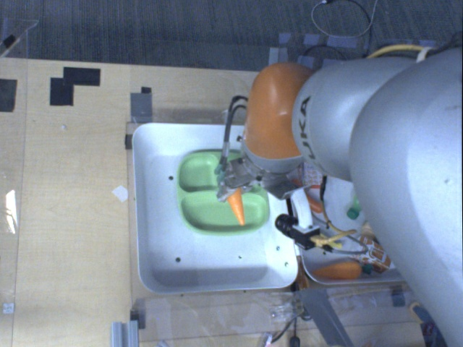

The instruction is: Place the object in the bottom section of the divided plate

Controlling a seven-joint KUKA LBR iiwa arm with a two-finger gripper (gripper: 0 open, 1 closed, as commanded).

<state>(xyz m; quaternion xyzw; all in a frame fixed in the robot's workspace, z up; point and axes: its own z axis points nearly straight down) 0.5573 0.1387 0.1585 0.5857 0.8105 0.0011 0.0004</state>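
Observation:
A light green divided plate (200,212) lies in the left white bin (159,194). An orange carrot-shaped object (237,208) points down over the right part of the plate's bottom section. My gripper (233,186) is directly above it, its fingers closed on the carrot's upper end. The grey arm with its orange band (271,121) hides the plate's top right part.
The right bin (340,277) holds several small items, among them an orange piece (338,270) and a green one (353,211). Black cables run along the wrist. The bench (65,215) lies bare at the left.

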